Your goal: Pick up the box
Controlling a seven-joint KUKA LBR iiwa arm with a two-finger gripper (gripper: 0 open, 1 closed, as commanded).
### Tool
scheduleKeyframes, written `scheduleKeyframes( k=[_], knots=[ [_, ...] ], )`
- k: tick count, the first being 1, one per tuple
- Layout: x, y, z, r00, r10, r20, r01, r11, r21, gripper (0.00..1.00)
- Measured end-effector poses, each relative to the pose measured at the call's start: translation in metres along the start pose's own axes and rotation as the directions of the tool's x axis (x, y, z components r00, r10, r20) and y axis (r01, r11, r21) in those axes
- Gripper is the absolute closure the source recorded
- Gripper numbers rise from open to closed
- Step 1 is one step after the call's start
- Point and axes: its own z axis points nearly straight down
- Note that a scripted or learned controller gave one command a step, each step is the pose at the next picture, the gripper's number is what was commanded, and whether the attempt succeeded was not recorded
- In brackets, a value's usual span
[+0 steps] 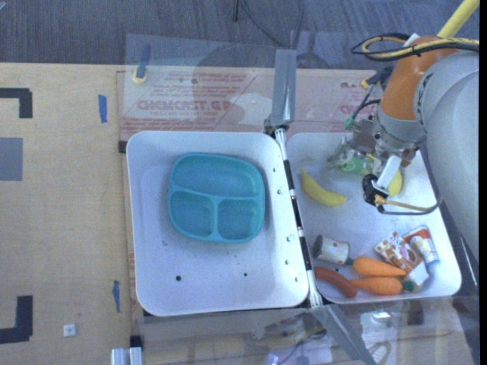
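The box (393,250), a small orange and white carton, lies flat in the right bin (445,284) near its front right corner. My gripper (352,159) hangs low over the far end of that bin, well behind the box and apart from it. Something pale green shows right at the gripper's tip, too blurred to name. The grey arm with its orange band (403,82) comes in from the upper right.
A yellow banana (323,191) lies just left of the gripper. Beside the box are a red and white tube (423,249), two carrots (378,276), a sausage (335,280) and a small can (332,249). The left bin (144,226) holds a teal divided plate (217,198).
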Motion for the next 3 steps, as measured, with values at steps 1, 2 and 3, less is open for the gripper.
scheduleKeyframes(
  k=[1,2,3],
  knots=[
    [-0.036,-0.071,0.000,1.000,-0.012,-0.004,0.012,1.000,-0.012,0.00],
    [-0.034,-0.022,0.000,0.995,0.102,-0.004,-0.102,0.995,-0.008,0.00],
    [-0.034,-0.021,-0.011,0.995,0.098,-0.001,-0.098,0.995,-0.011,1.00]
  ],
)
